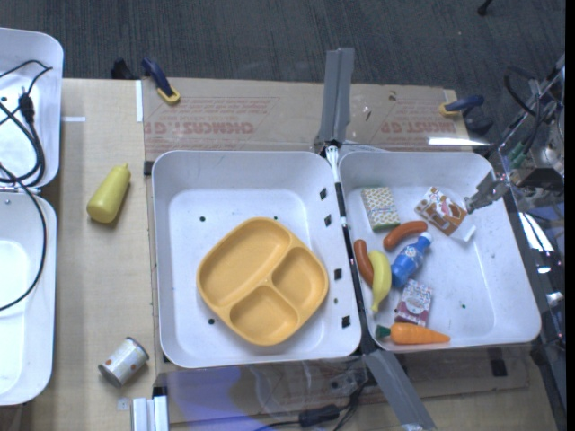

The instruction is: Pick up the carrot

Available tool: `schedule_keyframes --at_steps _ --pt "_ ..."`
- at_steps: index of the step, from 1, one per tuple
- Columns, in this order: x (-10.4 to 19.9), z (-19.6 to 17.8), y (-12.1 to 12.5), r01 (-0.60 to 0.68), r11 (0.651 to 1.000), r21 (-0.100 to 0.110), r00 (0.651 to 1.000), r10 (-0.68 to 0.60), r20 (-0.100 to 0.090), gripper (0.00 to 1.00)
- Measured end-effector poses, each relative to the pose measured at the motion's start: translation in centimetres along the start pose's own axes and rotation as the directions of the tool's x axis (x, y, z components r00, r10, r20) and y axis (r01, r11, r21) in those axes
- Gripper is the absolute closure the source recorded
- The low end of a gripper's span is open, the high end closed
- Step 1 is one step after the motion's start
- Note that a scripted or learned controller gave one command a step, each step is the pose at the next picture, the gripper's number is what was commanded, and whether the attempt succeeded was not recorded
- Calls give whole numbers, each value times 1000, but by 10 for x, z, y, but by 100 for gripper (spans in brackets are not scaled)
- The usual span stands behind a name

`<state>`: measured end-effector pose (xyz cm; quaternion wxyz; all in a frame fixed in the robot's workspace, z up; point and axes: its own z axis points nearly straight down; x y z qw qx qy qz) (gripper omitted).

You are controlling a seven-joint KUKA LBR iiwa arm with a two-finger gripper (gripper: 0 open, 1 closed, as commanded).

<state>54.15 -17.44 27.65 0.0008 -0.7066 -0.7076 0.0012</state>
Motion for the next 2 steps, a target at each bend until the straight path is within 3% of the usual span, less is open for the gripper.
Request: schedule_keyframes --at_steps 1,2 --pt "50 162 -39 36 999 -12 999 -36 3 0" --pt "79 185 -63 368 930 -4 930 -368 1 0"
